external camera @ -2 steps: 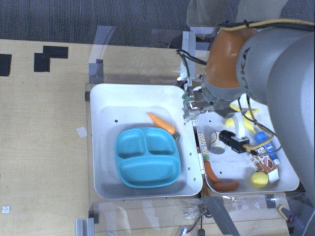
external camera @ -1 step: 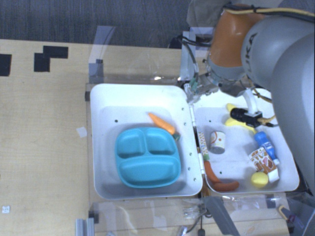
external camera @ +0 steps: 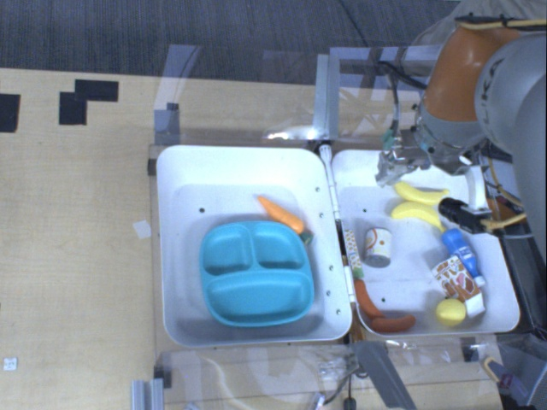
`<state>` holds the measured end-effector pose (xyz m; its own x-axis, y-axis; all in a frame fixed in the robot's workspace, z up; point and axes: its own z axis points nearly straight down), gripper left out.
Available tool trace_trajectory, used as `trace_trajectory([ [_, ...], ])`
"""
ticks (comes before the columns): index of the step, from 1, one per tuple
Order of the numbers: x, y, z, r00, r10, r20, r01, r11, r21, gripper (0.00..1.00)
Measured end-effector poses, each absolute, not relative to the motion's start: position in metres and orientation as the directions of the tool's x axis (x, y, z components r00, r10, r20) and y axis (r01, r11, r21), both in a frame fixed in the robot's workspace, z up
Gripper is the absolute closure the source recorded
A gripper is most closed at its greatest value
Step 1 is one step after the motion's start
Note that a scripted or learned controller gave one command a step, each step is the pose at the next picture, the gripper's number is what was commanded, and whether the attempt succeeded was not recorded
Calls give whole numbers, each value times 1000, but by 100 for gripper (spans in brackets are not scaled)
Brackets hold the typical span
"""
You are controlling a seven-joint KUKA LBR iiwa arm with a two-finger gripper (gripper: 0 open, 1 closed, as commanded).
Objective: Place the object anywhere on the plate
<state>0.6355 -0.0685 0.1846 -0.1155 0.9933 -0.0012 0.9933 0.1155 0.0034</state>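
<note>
A blue plate (external camera: 256,272) with three compartments lies in the left bin (external camera: 184,229). An orange carrot (external camera: 279,213) rests on the bin floor against the plate's back right rim. My gripper (external camera: 391,166) hangs over the back left corner of the right bin (external camera: 504,310), just left of and above two yellow bananas (external camera: 417,203). Nothing shows in the gripper.
The right bin also holds a small can (external camera: 377,246), a red-brown sausage (external camera: 382,314) along its front left, a blue bottle (external camera: 460,253), a patterned snack pack (external camera: 457,282) and a yellow lemon (external camera: 451,312). The wall between the bins (external camera: 338,237) runs between plate and can.
</note>
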Motion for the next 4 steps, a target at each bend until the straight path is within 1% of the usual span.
trace_trajectory([
  [1, 638, -129, 162, -396, 918, -2, 918, 396, 4, 100],
  [2, 569, -148, 201, -582, 813, -4, 813, 582, 4, 100],
  [3, 550, -84, 188, -751, 661, -3, 661, 751, 3, 100],
  [4, 530, -127, 175, -940, 340, -7, 340, 940, 2, 100],
])
